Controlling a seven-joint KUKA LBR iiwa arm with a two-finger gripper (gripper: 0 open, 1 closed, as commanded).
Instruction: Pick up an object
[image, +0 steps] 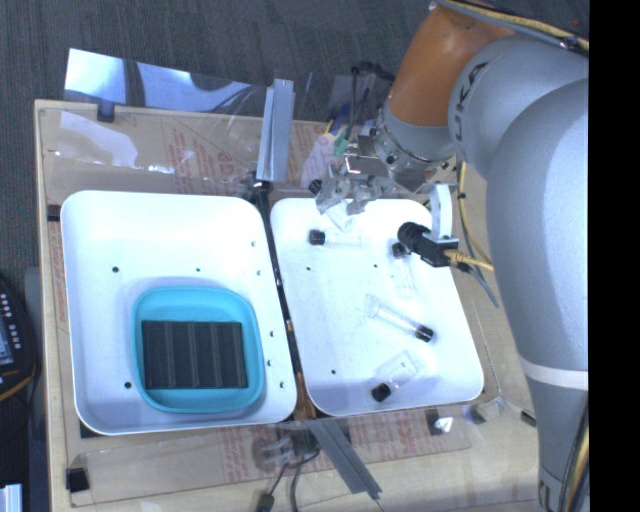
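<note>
My gripper (343, 203) hangs over the far edge of the right bin (330, 330), its two pale fingers apart with nothing between them. Just below it on the bin floor lies a small black cap (317, 237). Farther toward the front lies a clear tube with a black cap (402, 322). A second clear vial with a black cap (392, 378) rests near the front rim. Another faint clear piece (403, 275) sits right of centre, hard to make out.
In the left bin (90, 300) stands a light blue tray with a dark ribbed inside (197, 350). A grey metal bar (273, 130) rises behind the gap between the bins. The big grey arm (530, 230) covers the right side, with a black plug (425, 245) hanging over the right bin.
</note>
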